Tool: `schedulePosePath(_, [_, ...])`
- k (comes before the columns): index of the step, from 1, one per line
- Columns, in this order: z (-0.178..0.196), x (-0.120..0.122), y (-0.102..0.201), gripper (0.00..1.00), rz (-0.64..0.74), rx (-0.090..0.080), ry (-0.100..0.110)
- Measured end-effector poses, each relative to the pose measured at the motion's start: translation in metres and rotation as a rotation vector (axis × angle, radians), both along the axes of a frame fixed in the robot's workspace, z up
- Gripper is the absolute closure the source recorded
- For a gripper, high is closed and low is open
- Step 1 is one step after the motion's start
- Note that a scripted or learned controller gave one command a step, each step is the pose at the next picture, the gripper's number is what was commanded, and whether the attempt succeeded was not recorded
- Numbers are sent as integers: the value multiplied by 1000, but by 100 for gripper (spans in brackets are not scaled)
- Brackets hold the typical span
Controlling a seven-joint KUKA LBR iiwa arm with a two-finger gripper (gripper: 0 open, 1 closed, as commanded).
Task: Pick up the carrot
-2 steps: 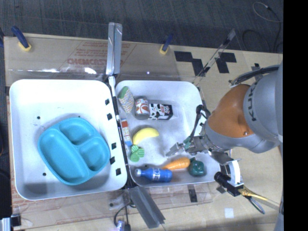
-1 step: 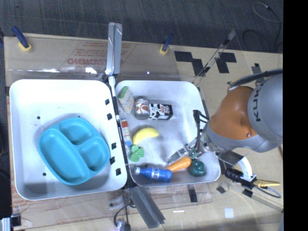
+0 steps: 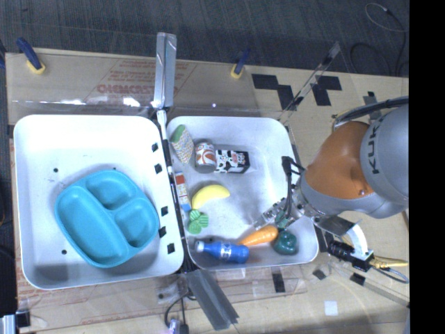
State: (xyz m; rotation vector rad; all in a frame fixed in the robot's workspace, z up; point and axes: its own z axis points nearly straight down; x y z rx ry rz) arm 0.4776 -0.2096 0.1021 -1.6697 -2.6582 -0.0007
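The orange carrot (image 3: 259, 237) lies near the front right of the right bin (image 3: 278, 132), tilted, with its thick end pointing up and right. My gripper (image 3: 278, 216) hangs just above and to the right of that end, low in the bin and very close to the carrot. From this angle I cannot see whether it touches the carrot. The grey arm with its orange band (image 3: 337, 172) reaches in over the bin's right wall.
A dark green round item (image 3: 286, 242) sits right of the carrot and a blue bottle (image 3: 221, 250) left of it. A yellow banana (image 3: 210, 195), a small green piece (image 3: 198, 221), a can (image 3: 204, 155) and a black-and-white carton (image 3: 231, 161) lie further back. The left bin holds a blue divided plate (image 3: 106, 216).
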Motion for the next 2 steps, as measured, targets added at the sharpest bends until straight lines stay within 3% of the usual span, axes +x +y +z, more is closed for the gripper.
schedulePosePath(1, [0,0,0,0,0,0,0])
schedulePosePath(2, [0,0,0,0,0,0,0])
